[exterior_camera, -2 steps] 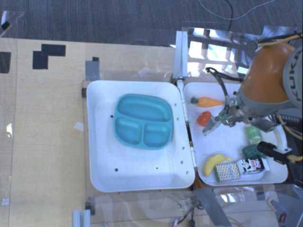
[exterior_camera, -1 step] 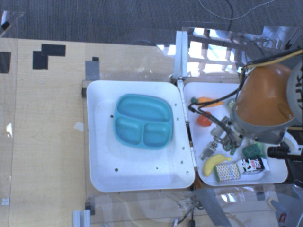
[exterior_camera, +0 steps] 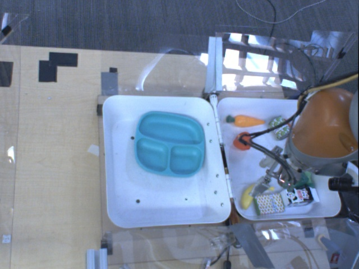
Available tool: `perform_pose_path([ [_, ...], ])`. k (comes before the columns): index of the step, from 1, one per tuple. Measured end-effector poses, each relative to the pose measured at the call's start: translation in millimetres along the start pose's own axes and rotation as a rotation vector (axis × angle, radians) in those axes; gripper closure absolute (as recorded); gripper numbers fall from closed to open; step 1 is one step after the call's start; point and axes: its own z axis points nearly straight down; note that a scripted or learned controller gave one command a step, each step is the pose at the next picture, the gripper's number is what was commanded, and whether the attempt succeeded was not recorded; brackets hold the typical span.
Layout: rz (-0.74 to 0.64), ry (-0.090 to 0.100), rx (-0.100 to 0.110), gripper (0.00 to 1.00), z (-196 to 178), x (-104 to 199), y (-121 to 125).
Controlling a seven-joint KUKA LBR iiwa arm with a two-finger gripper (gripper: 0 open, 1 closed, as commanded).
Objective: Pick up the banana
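The yellow banana (exterior_camera: 247, 196) lies near the front left corner of the right bin (exterior_camera: 238, 167), partly under the gripper. My gripper (exterior_camera: 263, 187) hangs low over the bin's front, its metal fingers (exterior_camera: 259, 190) just right of the banana and touching or nearly touching it. The orange band of the arm (exterior_camera: 325, 125) fills the bin's right side and hides what lies under it. I cannot make out whether the banana sits between the fingers.
An orange carrot (exterior_camera: 247, 120) lies at the back of the right bin, a red-orange round item (exterior_camera: 242, 142) below it, and a green patterned item (exterior_camera: 279, 126) beside the arm. A mesh-patterned packet (exterior_camera: 270, 203) and a small card (exterior_camera: 300, 195) lie at the front. A blue divided plate (exterior_camera: 170, 143) sits in the left bin (exterior_camera: 120, 167).
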Motion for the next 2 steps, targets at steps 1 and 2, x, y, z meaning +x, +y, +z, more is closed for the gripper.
perform_pose_path([
  [1,0.096,-0.007,-0.004,0.00,52,-32,17],
  [2,0.095,-0.014,-0.010,1.00,39,-34,20],
])
